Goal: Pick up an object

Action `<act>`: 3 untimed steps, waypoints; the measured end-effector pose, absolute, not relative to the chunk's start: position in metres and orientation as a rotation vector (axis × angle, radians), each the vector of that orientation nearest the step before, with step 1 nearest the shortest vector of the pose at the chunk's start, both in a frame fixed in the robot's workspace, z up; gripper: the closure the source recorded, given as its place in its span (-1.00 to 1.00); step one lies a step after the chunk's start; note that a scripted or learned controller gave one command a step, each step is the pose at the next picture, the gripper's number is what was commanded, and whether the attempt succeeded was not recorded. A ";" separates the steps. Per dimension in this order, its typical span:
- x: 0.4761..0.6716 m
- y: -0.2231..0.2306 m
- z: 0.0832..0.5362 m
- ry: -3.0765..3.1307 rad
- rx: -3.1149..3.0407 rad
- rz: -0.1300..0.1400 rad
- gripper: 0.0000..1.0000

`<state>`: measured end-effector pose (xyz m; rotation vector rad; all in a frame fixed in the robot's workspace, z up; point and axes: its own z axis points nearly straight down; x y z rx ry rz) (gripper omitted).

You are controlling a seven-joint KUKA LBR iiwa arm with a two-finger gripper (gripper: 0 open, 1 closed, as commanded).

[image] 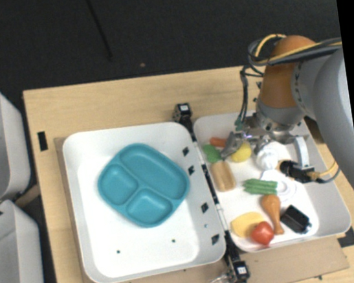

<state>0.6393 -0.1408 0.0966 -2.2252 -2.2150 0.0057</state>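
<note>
1. In the left bin we saw a blue divided plate lying flat near the middle, well apart from the arm; nothing there was being handled.
2. In the right bin lay the toy foods: a tan bread-like piece, a green pod, a yellow wedge touching a red tomato, an orange drumstick, and a black block.
3. The gripper was down at the far end of that bin, just beside a yellow lemon-like object and a small orange piece. We could not tell how its pincer stood, nor whether anything sat in it.
4. We judged the pick not yet done: every object appeared to rest in the bin, so the grasp and the lift remained.
</note>
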 end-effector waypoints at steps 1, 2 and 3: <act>0.639 -0.142 0.105 -2.212 -2.225 0.007 1.00; 0.646 -0.138 0.164 -2.229 -2.217 -0.002 1.00; 0.650 -0.146 0.224 -2.227 -2.221 -0.002 1.00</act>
